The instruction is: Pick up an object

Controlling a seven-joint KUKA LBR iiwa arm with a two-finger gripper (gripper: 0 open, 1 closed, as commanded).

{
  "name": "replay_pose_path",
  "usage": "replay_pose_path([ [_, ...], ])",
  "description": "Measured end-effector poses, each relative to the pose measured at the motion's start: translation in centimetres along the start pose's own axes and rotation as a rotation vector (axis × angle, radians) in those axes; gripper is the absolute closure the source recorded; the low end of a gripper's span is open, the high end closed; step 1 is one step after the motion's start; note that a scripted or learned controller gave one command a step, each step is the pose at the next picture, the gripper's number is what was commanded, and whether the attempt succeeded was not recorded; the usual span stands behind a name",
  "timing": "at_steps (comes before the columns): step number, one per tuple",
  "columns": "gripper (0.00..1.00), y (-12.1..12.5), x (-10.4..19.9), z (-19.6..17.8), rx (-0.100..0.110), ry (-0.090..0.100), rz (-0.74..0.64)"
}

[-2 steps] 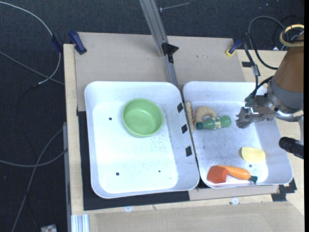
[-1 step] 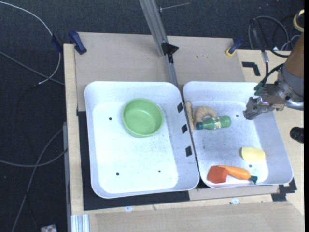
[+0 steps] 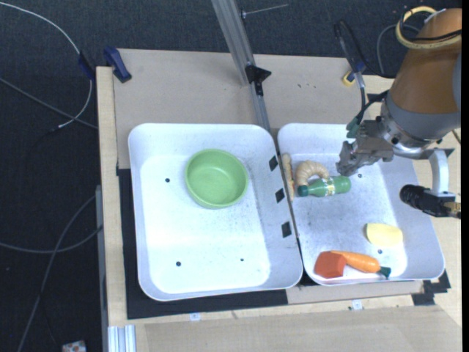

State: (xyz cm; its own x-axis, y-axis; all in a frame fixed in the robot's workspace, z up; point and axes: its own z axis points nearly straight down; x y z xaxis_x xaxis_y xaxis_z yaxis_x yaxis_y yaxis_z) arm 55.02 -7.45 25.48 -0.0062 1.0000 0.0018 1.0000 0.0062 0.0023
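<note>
A pale tan wooden bench top (image 3: 190,86) sits on a dark blue-black carpeted floor (image 3: 44,160), where thin pale cables (image 3: 51,20) loop at the left. 2 blue clamps (image 3: 116,63) grip the bench's far edge. A slanted grey aluminium rail (image 3: 229,20) rises over its middle. Light is even.

The gripper (image 3: 350,161) hangs just above the green bottle (image 3: 323,188) in the right bin (image 3: 418,259); beside the bottle, a tan croissant (image 3: 308,171); a carrot (image 3: 357,262) lies nearer.

Blue clamps (image 3: 117,64) on bench (image 3: 183,94)
</note>
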Motion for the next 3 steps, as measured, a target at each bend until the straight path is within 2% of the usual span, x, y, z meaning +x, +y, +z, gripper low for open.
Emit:
replay_pose_path([
  [1, 1.0, 2.8, 5.6, 1.1, 0.0, 0.0, -0.001],
  [2, 1.0, 4.2, 10.4, 2.1, 0.0, 0.0, 0.001],
  [3, 1.0, 6.8, 15.7, 3.0, 0.001, 0.001, 0.0],
])
